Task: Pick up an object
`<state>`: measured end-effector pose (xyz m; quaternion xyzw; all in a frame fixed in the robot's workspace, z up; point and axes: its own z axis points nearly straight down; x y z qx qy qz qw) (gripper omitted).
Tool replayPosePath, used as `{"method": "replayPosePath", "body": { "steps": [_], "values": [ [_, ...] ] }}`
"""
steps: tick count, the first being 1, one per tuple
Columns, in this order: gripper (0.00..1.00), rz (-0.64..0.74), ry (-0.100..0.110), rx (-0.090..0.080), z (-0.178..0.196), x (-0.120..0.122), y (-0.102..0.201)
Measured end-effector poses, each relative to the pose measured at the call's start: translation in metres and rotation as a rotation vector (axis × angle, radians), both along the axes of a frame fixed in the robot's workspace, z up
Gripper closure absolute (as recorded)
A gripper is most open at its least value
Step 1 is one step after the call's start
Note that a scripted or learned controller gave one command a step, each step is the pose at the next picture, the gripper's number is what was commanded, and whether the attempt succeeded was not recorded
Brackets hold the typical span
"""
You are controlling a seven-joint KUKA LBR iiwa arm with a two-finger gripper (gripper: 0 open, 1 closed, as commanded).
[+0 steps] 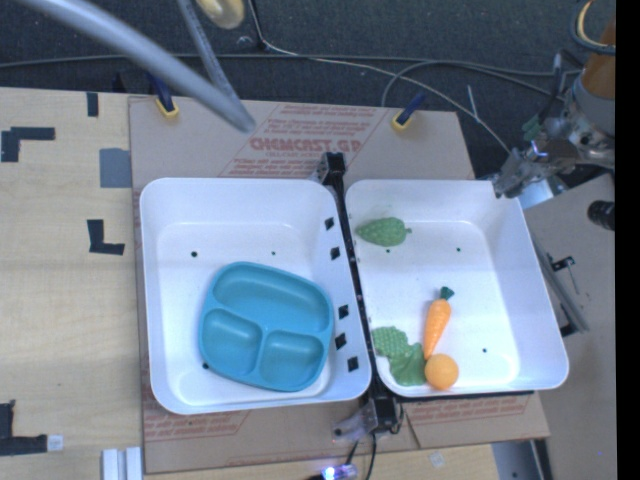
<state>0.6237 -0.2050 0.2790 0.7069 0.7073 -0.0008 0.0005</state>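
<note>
Looking down on my bench, I count two white bins side by side: the left bin [160, 268] and the right bin [520, 268]. One blue divided plate [266, 326] with three compartments lies in the left bin, toward its 5 o'clock corner. In the right bin I count five toy foods. One green leafy piece [382, 232] lies alone near the bin's 11 o'clock corner. The other four cluster at about 7 o'clock: one carrot [436, 326] with a green top, one small orange ball [441, 371] touching the carrot's lower end, and two green leafy pieces [396, 353] just beside them at 9 o'clock. Under the bins is one brown cardboard sheet [300, 133] with red print reading "CHEMCAST GP"; the smaller lines are too blurred to read. My gripper [520, 173] hangs over the right bin's 1 o'clock corner, well apart from the foods; I cannot tell how it is set.
</note>
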Motion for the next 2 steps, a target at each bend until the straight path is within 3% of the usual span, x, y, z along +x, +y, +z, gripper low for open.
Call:
{"method": "replayPosePath", "body": {
  "steps": [2],
  "values": [
    [1.0,0.003,0.001,0.001,-0.01,0.0,0.096]
  ]
}}
